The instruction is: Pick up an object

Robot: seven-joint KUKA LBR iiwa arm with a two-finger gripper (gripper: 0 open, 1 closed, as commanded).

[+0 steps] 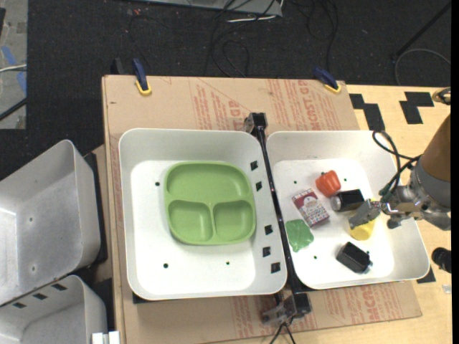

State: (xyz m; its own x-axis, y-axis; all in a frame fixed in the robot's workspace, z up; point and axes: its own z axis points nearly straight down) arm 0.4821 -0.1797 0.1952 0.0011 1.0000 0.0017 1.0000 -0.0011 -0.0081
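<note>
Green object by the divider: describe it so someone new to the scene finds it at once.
Start at the right bin, the one holding the small loose items. Go to its left wall, next to the divider between the bins, a little below halfway. The green object lies there, just below the red-and-white packet. It is the sole green item in that bin, soft and lumpy.

Your arm reaches in from the right edge, wrist bent low. Your gripper points leftward, nothing visibly between its fingers.
</note>
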